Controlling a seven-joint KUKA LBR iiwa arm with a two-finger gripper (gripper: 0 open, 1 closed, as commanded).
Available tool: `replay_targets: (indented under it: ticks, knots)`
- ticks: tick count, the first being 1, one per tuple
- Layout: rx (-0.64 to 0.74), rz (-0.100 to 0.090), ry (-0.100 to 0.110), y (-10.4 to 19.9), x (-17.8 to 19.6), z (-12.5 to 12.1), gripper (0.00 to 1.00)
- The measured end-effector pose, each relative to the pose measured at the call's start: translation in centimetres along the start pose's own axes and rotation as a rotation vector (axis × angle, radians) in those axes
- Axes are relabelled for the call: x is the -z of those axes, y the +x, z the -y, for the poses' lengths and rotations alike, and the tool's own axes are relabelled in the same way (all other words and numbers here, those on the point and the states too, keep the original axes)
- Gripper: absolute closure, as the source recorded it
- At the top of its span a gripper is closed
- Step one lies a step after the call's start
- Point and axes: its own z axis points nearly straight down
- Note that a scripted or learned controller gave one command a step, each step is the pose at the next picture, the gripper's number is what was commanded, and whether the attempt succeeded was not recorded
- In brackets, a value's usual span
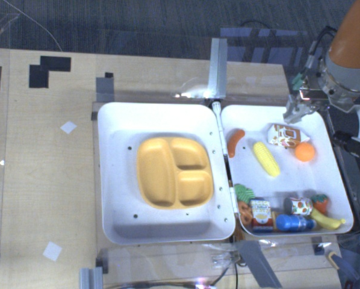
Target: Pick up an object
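- Two shallow white bins are set side by side on the bench; the left bin [117, 179] is occupied by a yellow divided tray [174, 171] lying flat near its middle.
- The right bin [333, 167] is filled with small toy items.
- The gripper [295, 114] is seen above the far edge of the right bin, just beside a small white-and-brown carton [284, 136]; nothing is seen between its fingers, and whether they are spread or closed cannot be told.
- The arm [351, 47], grey with an orange band, is seen entering from the upper right.
- An orange ball [304, 152] lies just beside the carton on its right.
- A yellow corn cob [266, 159] is laid at a slant near the bin's middle, and a red sausage [235, 142] lies near the left wall.
- Along the near wall are crowded a green leafy piece [244, 192], a small red box [261, 212], a blue bottle [294, 223], a banana [326, 221], a small can [301, 206] and a red strawberry-like piece [320, 202], several touching.
- The carton is reached without anything lying over it.
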Motion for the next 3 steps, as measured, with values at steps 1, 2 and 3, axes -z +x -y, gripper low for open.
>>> replay_targets:
  ticks: [1, 2, 3]
  knots:
    - [-0.412, 0.001, 0.006, -4.3, -2.7, -3.0, 1.00]
    - [-0.401, 0.002, -0.001, -4.1, -1.4, -3.2, 1.00]
    - [-0.281, 0.001, 0.009, -10.5, -8.9, -1.9, 1.00]
